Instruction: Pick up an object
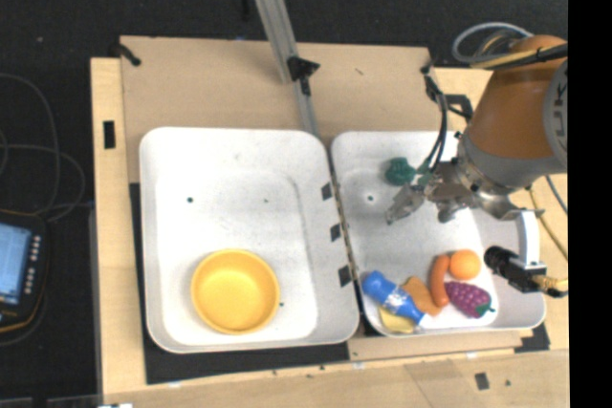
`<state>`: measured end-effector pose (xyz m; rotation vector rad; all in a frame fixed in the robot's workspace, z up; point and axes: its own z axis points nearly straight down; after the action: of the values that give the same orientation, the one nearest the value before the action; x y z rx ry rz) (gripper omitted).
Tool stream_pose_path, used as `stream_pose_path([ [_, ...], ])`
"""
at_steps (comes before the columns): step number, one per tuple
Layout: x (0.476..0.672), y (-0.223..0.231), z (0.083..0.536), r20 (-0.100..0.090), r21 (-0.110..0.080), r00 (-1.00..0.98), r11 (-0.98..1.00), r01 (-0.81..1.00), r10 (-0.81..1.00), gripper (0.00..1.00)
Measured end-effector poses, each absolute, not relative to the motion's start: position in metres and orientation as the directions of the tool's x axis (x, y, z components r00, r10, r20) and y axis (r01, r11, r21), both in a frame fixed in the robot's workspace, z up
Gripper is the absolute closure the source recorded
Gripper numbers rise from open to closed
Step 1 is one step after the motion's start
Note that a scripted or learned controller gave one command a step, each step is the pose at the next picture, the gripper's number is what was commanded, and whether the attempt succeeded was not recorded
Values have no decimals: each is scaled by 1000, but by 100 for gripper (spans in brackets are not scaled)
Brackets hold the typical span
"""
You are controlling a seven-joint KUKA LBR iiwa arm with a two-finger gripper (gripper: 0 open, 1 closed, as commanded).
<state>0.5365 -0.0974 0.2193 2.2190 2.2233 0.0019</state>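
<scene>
My gripper (423,208) hangs over the middle of the right bin (363,158), its fingers spread open with nothing between them. A small green object (398,171) lies just up and left of it. Toward the bin's front edge sits a cluster: a blue bottle (386,291), a yellow piece (396,321), a carrot (437,276), an orange fruit (465,263) and purple grapes (469,297). The cluster lies below the gripper, apart from it.
The left bin (229,177) holds a yellow bowl (234,289) near its front. A grey metal pole (273,5) slants in from the top down to the gap between the bins. The arm's orange band (512,115) looms over the right bin's far right corner.
</scene>
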Motion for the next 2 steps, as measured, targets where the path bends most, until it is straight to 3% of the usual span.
stream_pose_path([
  [1, 537, -98, 219, 0, 2, 0, 0, 1000, 1000, 0],
  [2, 535, -97, 156, 0, -5, 1, -1, 1000, 1000, 0],
])
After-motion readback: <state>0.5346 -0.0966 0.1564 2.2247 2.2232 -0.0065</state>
